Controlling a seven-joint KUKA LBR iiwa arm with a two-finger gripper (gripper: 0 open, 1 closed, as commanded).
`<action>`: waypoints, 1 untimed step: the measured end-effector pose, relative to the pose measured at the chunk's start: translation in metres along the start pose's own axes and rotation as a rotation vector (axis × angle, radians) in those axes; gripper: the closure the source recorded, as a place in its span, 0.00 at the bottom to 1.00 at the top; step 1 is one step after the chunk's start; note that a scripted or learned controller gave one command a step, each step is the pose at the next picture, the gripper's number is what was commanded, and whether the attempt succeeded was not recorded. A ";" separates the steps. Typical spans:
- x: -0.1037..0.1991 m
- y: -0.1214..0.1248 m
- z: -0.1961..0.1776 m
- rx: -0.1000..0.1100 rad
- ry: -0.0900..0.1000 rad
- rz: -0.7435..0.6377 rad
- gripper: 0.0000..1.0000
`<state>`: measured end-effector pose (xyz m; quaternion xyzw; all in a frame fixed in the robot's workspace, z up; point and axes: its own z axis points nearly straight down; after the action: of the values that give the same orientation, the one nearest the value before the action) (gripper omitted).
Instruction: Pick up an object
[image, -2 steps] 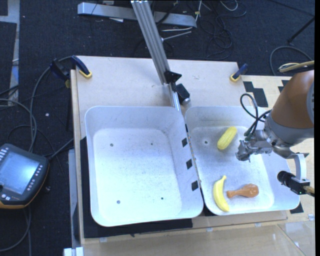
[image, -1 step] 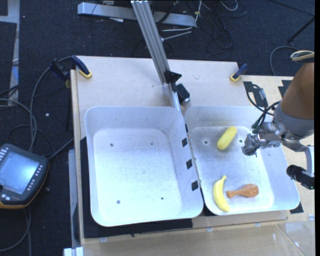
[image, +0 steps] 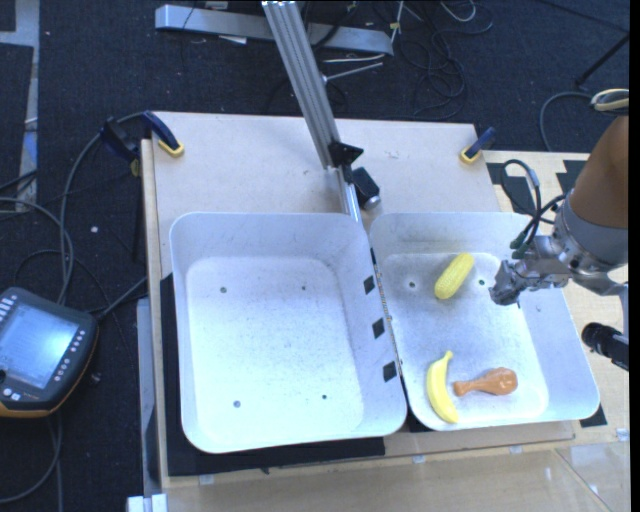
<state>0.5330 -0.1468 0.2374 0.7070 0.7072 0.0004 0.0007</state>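
Note:
In the right bin (image: 560, 345) lie three things. A yellow corn cob (image: 454, 275) rests near the bin's far left part. A yellow banana (image: 441, 388) lies by the front left corner, and an orange-brown chicken drumstick (image: 488, 383) lies just right of it. My gripper (image: 503, 288) hangs over the right bin, a short way right of the corn cob and apart from it. Nothing shows between its fingers.
The left bin (image: 190, 300) stands beside the right one, their rims meeting at the middle with black clips. A slanted metal pole (image: 312, 95) rises from the bench's back. Clamps sit at the bench's far corners. A teach pendant (image: 40, 345) lies on the floor at left.

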 end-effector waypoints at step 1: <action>0.055 0.023 -0.007 0.001 0.001 -0.005 1.00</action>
<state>0.5556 -0.0922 0.2444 0.7052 0.7090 0.0006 -0.0002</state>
